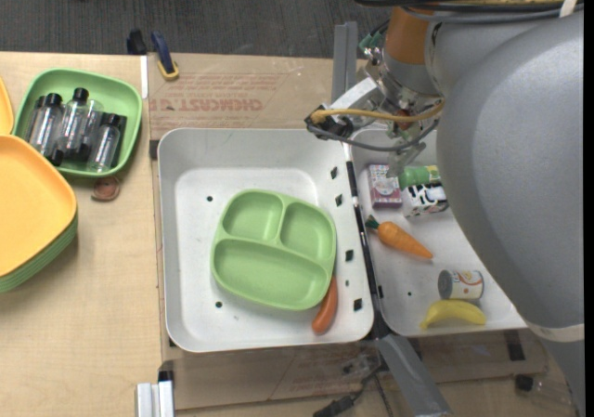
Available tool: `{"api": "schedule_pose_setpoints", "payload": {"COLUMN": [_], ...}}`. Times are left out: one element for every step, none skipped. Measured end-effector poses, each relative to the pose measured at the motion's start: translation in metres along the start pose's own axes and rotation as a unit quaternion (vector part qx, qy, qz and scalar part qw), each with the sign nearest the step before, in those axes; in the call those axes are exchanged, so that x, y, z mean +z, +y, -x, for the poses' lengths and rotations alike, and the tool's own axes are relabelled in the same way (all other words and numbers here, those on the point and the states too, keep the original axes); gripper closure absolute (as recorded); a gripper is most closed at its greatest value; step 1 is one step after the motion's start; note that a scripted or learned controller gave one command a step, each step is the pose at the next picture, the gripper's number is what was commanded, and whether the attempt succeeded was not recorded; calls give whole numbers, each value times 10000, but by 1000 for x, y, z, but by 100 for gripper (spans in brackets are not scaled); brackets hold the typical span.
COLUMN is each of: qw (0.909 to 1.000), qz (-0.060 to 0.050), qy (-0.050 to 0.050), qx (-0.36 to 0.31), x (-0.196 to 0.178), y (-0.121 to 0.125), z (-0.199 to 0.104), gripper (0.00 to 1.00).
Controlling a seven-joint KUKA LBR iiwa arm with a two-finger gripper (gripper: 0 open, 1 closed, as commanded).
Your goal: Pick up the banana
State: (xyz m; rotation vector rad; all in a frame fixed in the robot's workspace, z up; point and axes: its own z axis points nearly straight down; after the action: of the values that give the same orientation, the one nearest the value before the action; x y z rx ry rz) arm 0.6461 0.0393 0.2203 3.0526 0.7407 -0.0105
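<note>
A yellow banana [453,314] lies flat at the near edge of the right white bin [408,299]. Just behind it lies a small can [461,285] on its side. Farther back are a carrot [404,239], a pink carton [383,186] and a black-and-white carton [425,197]. The gripper [401,132] hovers over the far end of this bin, well apart from the banana; whether it is open cannot be told. The left bin [186,304] holds a green divided plate [275,249] with a sausage [326,307] beside it.
</note>
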Motion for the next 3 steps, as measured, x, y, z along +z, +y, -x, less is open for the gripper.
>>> {"api": "schedule_pose_setpoints", "payload": {"qw": [9974,10000,9979], "qz": [5,4,7], "qy": [6,20,19], "qx": [-725,43,646], "x": [-13,-10,-37], "y": [-26,-10,-19], "z": [-9,-11,-12], "gripper": [0,0,0]}}
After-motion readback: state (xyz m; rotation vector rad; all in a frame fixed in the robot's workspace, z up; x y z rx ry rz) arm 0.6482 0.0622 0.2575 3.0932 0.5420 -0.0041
